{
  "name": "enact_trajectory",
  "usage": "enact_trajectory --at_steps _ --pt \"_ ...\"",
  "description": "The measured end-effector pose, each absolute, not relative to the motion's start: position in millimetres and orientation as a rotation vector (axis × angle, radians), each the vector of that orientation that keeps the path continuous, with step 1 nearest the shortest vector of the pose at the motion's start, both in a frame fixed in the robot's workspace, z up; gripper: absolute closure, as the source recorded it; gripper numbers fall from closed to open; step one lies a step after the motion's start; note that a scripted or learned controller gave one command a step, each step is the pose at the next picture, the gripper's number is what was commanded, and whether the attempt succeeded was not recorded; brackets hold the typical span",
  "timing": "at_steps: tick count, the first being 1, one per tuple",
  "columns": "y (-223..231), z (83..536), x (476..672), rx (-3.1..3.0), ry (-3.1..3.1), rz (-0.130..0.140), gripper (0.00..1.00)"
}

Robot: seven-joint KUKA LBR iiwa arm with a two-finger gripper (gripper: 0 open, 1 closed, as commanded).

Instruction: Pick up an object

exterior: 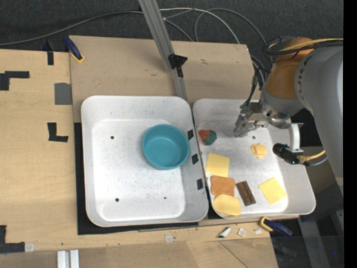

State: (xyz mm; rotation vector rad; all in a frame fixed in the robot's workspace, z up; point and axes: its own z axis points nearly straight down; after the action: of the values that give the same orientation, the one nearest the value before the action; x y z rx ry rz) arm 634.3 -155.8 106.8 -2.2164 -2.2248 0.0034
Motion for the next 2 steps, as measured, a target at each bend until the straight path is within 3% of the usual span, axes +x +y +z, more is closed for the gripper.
enact_trajectory --at_steps 2 --pt "-164.9 207.9 645.9 -2.222 -2.226 -0.002 1.00"
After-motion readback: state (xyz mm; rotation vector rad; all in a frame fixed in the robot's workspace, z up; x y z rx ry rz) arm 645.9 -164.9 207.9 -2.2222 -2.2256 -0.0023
